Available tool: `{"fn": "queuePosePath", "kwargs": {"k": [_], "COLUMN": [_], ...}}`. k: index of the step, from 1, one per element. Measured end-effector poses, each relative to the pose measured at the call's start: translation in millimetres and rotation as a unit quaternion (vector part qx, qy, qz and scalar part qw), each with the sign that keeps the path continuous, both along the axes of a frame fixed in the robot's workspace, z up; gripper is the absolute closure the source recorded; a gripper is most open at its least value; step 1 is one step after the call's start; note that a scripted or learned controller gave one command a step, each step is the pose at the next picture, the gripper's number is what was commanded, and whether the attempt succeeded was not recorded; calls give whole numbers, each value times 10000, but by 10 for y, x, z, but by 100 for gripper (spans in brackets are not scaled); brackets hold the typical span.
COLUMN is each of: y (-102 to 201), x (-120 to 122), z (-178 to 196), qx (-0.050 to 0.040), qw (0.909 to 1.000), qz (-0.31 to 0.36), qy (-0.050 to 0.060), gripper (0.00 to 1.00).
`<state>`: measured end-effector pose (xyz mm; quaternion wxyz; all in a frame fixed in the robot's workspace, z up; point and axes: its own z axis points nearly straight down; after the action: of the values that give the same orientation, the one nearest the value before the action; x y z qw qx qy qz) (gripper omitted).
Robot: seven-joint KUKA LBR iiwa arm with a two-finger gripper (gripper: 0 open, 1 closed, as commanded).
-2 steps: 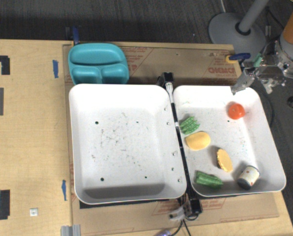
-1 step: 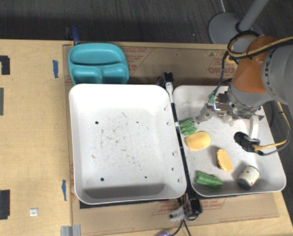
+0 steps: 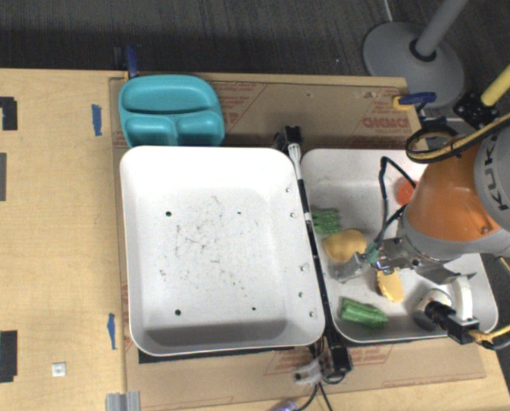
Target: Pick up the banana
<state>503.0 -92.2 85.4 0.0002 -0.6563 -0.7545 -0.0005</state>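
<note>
The gripper (image 3: 376,264) sits low inside the right bin (image 3: 351,168), reaching in from three o'clock under the arm's (image 3: 450,208) orange band. Whether it is wide, narrow or closed on anything cannot be told, because the wrist hides most of it.

Just below the gripper, toward five o'clock, lies a pale yellow piece (image 3: 391,286), which is probably the banana; it appears to rest on the bin floor, touching or nearly touching the gripper, so the arm looks placed for a grasp rather than carrying anything. At nine o'clock from the gripper, just beside it, is a rounder yellow object (image 3: 344,245), possibly a lemon or potato. Further toward ten o'clock a green ridged item (image 3: 326,222) lies near the bin's left wall, and at seven o'clock another green piece (image 3: 363,313) rests by the near wall. A red-orange object (image 3: 403,190) peeks out at one o'clock, half hidden by the arm.

The left bin (image 3: 152,178) is beside it, sharing a dividing rim. Beyond it, at eleven o'clock on the worktop (image 3: 50,229), stands a teal divided tray (image 3: 170,110).
</note>
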Motion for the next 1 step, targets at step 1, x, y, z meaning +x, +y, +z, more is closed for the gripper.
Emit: {"fn": "queuePosePath", "kwargs": {"k": [1], "y": [915], "x": [-230], "z": [992], "qx": [-6], "qw": [9916], "qz": [1297], "qy": [-13], "gripper": [0]}}
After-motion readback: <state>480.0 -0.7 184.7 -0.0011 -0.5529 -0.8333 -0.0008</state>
